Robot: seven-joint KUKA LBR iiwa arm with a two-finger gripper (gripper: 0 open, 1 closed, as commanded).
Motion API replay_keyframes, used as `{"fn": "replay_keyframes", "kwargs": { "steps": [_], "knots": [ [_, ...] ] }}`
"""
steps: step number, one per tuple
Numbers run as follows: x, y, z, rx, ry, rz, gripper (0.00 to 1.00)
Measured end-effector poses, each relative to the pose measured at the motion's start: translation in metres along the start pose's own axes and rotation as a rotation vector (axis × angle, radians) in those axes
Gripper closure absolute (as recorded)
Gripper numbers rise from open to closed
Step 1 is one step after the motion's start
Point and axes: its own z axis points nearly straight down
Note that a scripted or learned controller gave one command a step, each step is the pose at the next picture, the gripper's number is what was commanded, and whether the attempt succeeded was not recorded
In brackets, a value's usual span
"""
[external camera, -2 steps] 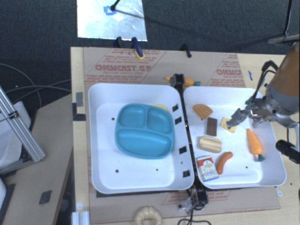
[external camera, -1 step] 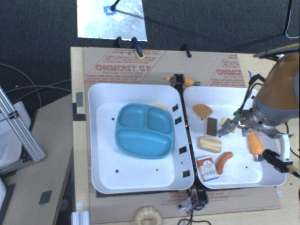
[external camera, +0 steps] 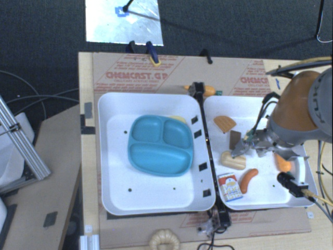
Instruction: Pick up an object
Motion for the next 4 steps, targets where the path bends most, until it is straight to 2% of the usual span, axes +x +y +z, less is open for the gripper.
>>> {"fn": "replay_keyframes", "kwargs": {
  "steps": [1,2,4],
  "knots": [
    [-0.001,0.002,0.028,-0.006,-0.001,0.001,0.00],
    [0.001,0.006,0.014,-0.017,0.003,0.001,1.00],
    [0.003,0.012,-0.105,-0.012,-0.003,-0.004,1.00]
  ]
}}
